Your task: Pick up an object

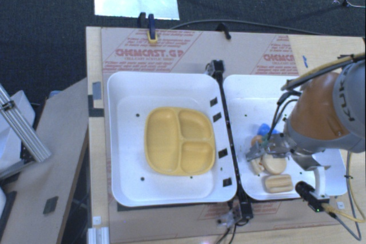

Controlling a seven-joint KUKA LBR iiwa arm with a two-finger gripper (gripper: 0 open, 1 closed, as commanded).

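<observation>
In the right bin (246, 94), several small objects lie near the front. There is a blue piece (264, 130) with a small orange piece (258, 138) beside it. In front of those lie a round tan piece (275, 165) and a tan loaf-shaped block (278, 183). My gripper (258, 150) is low in this bin, right at the cluster, between the blue piece and the round tan piece. It covers part of the cluster, and I see nothing clearly held in it.
The left bin (123, 123) holds a yellow divided plate (178, 140). A black divider (223, 134) with clips runs between the bins. The arm's grey and orange body (320, 114) hangs over the right bin's right half. Cables lie at the front right (320, 203).
</observation>
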